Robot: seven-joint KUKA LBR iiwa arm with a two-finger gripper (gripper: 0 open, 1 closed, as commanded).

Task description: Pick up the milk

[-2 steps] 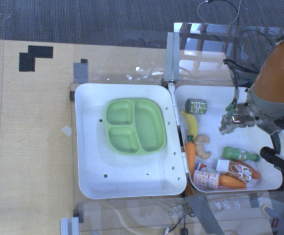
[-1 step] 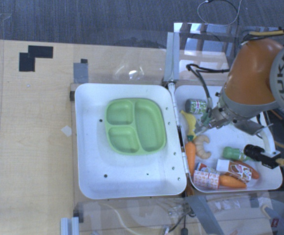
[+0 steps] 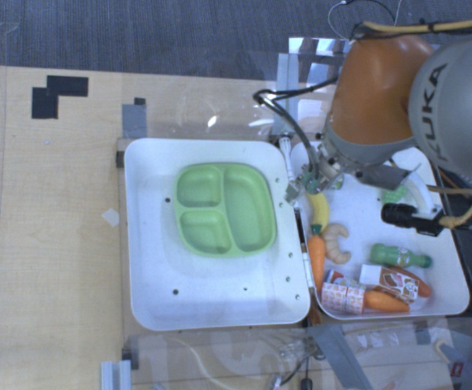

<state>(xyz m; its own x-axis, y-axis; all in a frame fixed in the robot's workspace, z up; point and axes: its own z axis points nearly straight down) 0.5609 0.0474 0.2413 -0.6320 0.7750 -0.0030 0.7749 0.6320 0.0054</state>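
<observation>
The milk (image 3: pixel 400 282) lies in the right bin (image 3: pixel 455 299), not picked up. The gripper (image 3: pixel 310 182) hangs far away; I can't tell its state.

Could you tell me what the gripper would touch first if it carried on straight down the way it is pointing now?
Most likely the banana, which lies just beneath the gripper at the right bin's left edge. Depth is hard to judge, so it could meet the rim instead.

Arm (image 3: pixel 398 88) hides the right bin's (image 3: pixel 455 299) far half (claw too).
</observation>
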